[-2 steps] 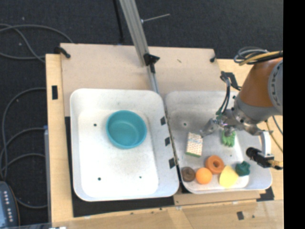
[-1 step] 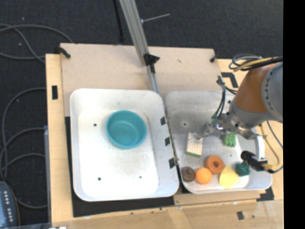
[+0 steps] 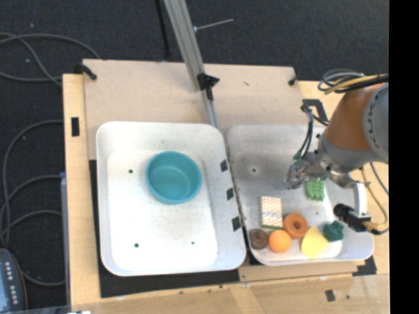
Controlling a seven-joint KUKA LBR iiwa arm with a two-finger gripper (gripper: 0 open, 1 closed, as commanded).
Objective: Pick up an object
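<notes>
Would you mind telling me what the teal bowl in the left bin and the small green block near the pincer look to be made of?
The teal bowl looks like moulded plastic: uniform colour, smooth, softly glossy rim. The green block also seems plastic, bright and evenly coloured with ridged studs, like a toy brick, though it is too small to be sure.

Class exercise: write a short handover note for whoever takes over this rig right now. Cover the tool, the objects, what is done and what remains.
Tool: low over the right bin, beside the green block; finger state unclear, nothing seen held.
Right bin, near edge: patterned square pad, brown ring, orange ball, orange ring, yellow object, dark green object.
Left bin: teal bowl.
Done: no pick visible.
Left: grasp and lift one object.
</notes>
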